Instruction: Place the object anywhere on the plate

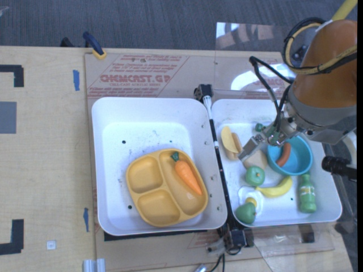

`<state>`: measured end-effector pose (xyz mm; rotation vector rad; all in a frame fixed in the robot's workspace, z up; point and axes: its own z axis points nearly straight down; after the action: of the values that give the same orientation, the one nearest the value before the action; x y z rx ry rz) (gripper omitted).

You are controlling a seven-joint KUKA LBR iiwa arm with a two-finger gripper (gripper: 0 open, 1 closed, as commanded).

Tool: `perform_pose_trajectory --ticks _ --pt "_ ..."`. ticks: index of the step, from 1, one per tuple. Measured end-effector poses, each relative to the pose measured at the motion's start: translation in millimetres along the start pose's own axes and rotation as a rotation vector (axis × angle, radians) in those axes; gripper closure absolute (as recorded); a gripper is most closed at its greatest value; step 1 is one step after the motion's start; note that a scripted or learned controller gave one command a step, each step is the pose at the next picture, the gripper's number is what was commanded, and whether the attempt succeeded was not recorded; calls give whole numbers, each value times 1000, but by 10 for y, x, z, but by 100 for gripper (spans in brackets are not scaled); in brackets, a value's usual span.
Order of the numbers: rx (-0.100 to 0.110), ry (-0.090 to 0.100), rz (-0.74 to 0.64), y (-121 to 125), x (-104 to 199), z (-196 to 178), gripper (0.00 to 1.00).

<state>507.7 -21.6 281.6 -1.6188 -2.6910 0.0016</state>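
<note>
The jaws [253,146] hang over the right bin [326,211] for picking, seemingly open and empty, while the plate [148,200] holds a carrot [189,175].

Single fixed camera above the tabletop [39,169], looking down at a slant, both white bins [108,169] in frame, arm [329,67] entering from right

Red "CHEMCAST GP" print, upside down, on the brown sheet [142,75] behind the bins
</note>
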Motion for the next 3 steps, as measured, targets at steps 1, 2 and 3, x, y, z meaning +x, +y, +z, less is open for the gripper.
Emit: perform_pose_trajectory --ticks 1,2,3 --pt "-9 -7 -404 412 291 -1316 0" --pt "1 0 -117 -67 96 -466 0" --pt "1 1 134 -135 142 -240 0"
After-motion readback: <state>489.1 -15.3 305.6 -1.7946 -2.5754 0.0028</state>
